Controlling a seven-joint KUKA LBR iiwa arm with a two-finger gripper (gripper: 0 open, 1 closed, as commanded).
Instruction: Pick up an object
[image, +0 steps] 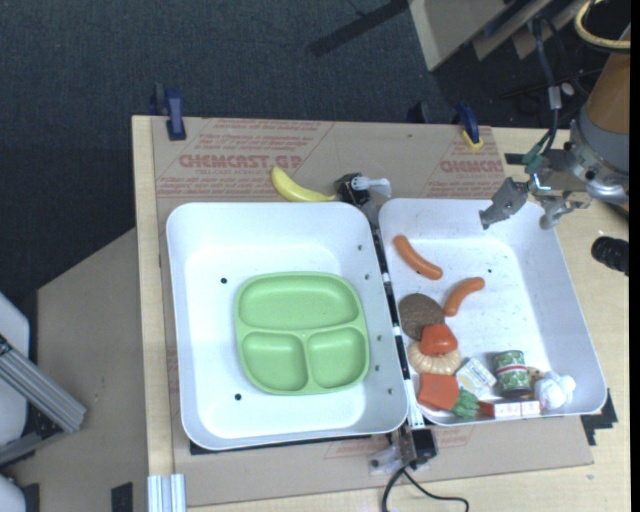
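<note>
My gripper (524, 207) hangs open above the far edge of the right bin (570, 300), nothing between its fingers. Below it in that bin lie two sausages: one (417, 257) at the far left and one (463, 295) nearer the middle. A brown patty (421, 312), a tomato slice (438, 340), an orange block (437, 390), a small can (511, 371) and other toy foods crowd the near side. All of them are well apart from the gripper.
The left bin (200, 300) holds a green divided tray (300, 332). A yellow banana (298, 189) and a small black-and-white object (360, 187) lie on the board behind the bins. Blue clamps (174, 112) hold the board's far edge.
</note>
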